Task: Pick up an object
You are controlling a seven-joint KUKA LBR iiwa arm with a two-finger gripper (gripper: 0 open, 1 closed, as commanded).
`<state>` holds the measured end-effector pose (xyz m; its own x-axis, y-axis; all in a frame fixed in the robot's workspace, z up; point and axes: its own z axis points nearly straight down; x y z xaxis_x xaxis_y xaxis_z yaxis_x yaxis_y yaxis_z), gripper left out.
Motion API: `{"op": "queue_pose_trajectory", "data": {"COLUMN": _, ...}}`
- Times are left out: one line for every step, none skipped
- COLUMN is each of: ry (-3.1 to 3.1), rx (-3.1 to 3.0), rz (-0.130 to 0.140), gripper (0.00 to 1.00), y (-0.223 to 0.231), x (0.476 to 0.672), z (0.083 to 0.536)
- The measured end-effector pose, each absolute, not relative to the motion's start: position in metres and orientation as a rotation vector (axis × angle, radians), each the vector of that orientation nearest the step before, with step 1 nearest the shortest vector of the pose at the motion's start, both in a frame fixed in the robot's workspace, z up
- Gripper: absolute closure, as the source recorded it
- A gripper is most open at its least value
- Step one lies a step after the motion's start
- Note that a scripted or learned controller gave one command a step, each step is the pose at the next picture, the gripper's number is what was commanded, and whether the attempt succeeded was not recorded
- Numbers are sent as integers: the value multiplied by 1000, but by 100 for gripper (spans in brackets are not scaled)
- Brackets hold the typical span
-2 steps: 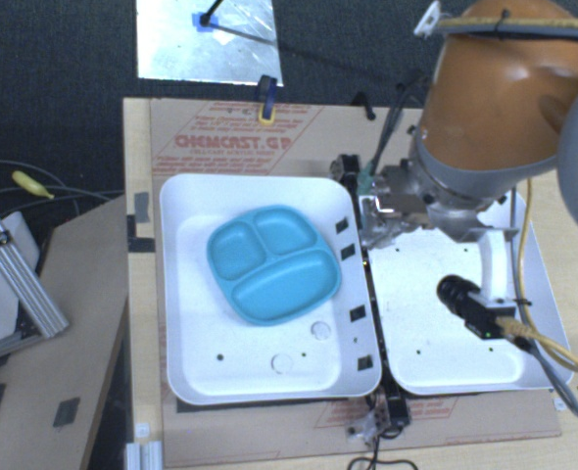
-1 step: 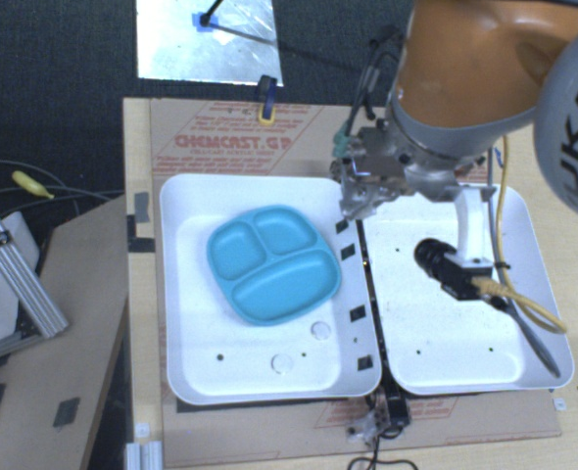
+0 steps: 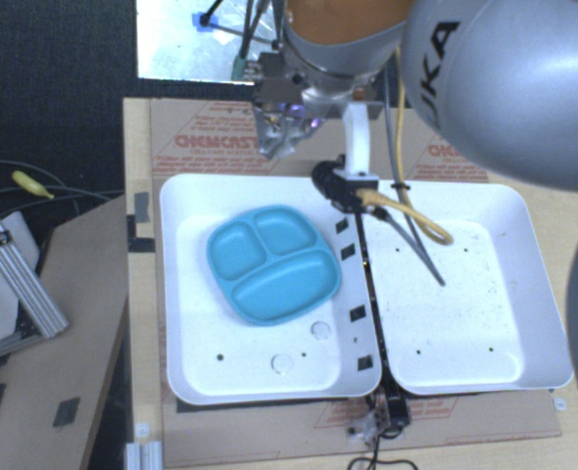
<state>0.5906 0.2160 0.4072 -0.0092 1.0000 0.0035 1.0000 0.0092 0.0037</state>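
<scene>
Well, starting at the far left, a dull tan board [image 3: 73, 292] sits beside the bench with a ribbed aluminium rail [image 3: 15, 282] lying slantwise across it and a yellow-tipped cable [image 3: 29, 184] trailing over the dark floor behind. Next comes the left bin [image 3: 196, 360] — a shallow white tray, glossy plastic with rounded corners and a few small dark holes and pale round marks on its floor. In its middle lies the blue plate [image 3: 272, 262], a smooth, matte, rounded-square dish split into three compartments, two small ones toward the back and one broad one toward the front; it lies flat and a little turned, well clear of the bin walls.

My gripper [image 3: 281, 135] hangs above the back edge of that left bin, over the printed brown cardboard [image 3: 211, 140] — a cluster of grey metal with a faint violet glow, under the orange band and the big smooth grey shell of my arm [image 3: 505, 57]. Whether its fingers are spread or closed I cannot tell; I see nothing between them.

Along the seam between the bins runs a black strip [image 3: 362, 292] with square tabs. Just right of it, the right bin [image 3: 524, 262] carries a speckled white floor, and a yellowish hose [image 3: 416, 218] with thin dark rods [image 3: 421, 253] stretches over its back corner.
</scene>
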Motion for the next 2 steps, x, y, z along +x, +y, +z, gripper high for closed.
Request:
{"op": "queue_pose_trajectory", "data": {"ry": 2217, "rx": 2222, "rz": 7, "gripper": 100, "y": 198, "x": 639, "z": 425}}
{"op": "queue_pose_trajectory", "data": {"ry": 2232, "rx": 2211, "rz": 11, "gripper": 100, "y": 225, "x": 564, "z": 463}}
